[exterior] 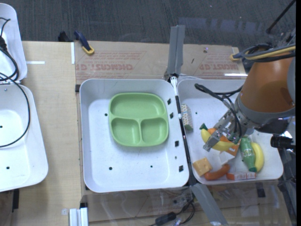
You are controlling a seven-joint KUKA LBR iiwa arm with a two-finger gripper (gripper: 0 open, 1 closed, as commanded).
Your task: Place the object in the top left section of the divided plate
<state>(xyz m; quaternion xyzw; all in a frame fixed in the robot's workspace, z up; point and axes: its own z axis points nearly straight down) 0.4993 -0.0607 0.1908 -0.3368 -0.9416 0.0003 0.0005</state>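
Observation:
A light green divided plate [138, 119] lies in the left bin [94, 140], with one wide section at the far side and two smaller ones at the near side; all three hold nothing. My gripper [220, 138] is low in the right bin [200, 95], right over a yellow banana-like toy [207, 135] with an orange piece beside it. The gripper body hides part of that toy, and I cannot make out whether it is held.
The right bin also holds a green bottle [246, 148], a second yellow banana [257, 156], a tan cracker [202, 166], a red-orange sausage shape [217, 174] and a small pale block [187, 117]. A raised divider [176, 51] stands between the bins.

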